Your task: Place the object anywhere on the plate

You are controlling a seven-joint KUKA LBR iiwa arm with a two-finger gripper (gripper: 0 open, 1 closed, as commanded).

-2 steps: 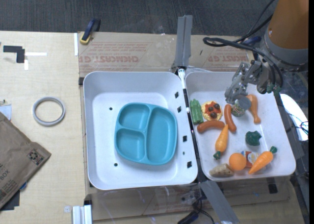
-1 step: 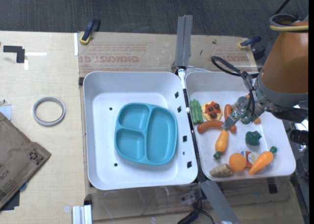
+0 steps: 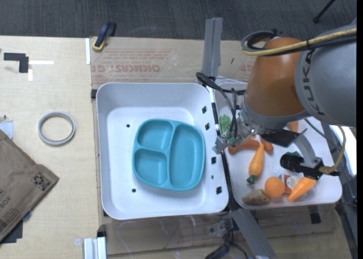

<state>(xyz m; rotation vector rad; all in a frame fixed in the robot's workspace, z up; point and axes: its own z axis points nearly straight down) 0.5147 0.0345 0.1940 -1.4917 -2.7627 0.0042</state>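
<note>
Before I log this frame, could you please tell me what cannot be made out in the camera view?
- Gripper: its state is hidden beneath the arm's orange band.
- Right bin: the upper part is covered by the arm.
- Item beside the orange ball: white and red, too small to identify.
- Carrot: partly hidden under the wrist.
- Blue plate: fully visible.

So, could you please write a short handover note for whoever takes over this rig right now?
Hand: hidden under the arm's orange band above the right bin; whether it is open or holding anything cannot be seen.
Things: the blue plate with three compartments lies in the left bin with nothing on it. Toy carrots, an orange and other small items lie in the right bin.
Done: nothing placed on the plate.
Left: pick one object from the right bin and set it anywhere on the plate.
</note>
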